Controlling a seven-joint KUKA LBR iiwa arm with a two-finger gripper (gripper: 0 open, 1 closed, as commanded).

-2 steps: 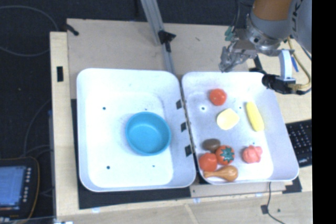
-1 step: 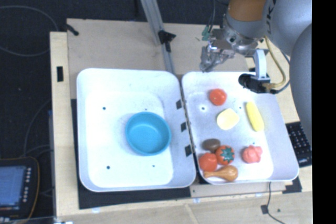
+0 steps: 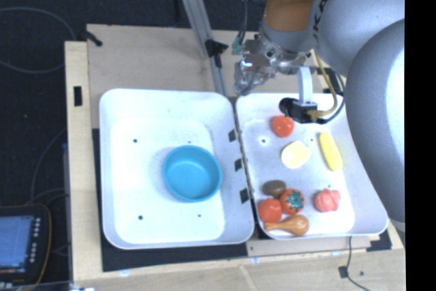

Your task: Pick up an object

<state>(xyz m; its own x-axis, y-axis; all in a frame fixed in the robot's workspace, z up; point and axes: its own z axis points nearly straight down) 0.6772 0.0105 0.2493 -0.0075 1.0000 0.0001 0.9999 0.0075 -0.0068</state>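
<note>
A pale wooden bench (image 3: 146, 54) sits on a dark floor and carries two shallow white bins side by side. From my seat at the console I see the left bin (image 3: 122, 119) with a blue bowl (image 3: 193, 173) resting upright a little right of its middle. The right bin (image 3: 364, 215) holds the toy food: a small red tomato (image 3: 282, 125) near the top, a pale yellow round piece (image 3: 296, 155) below it, a yellow banana-like piece (image 3: 330, 150) just beside that, a brown lump (image 3: 274, 188), a red piece (image 3: 270, 208) touching it, a tomato with a green stem (image 3: 293, 200), a pink piece (image 3: 327, 200), and a tan drumstick shape (image 3: 289, 225) along the near rim. The gripper (image 3: 246, 82) hangs over the far end of the divide between the bins, above everything and apart from all items. I cannot tell how its jaws stand, as the wrist hides them
</note>
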